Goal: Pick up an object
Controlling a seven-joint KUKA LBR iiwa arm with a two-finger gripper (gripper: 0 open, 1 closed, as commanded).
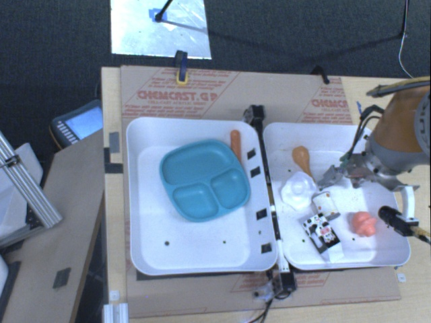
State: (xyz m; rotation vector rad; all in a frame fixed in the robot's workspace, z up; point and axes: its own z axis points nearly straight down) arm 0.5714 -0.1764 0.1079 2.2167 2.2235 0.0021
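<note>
- Reaching in from the right, the arm (404,123) hangs over the right bin (377,251), its orange band above the grey wrist; part of it is cut off by the frame edge.
- The gripper (335,175) sits low over the bin's middle, just right of a white crumpled object (297,189). Whether its fingers are spread or closed cannot be told, as they blur into the grey wrist; nothing shows between them.
- Loose things in the right bin: an orange spoon-like piece (302,157) with its long axis running up-left to down-right, a small white block (324,202), a black-and-white patterned box (321,231) lying at a slant toward the lower right, and a pink lump (363,223) near the right wall.
- A dark tool tip (397,221) juts out just right of the pink lump; its nature is hard to make out.
- The left bin (151,247) bears a teal divided plate (204,179), with an orange stick (236,145) standing lengthwise, top to bottom, at the plate's upper right edge.
</note>
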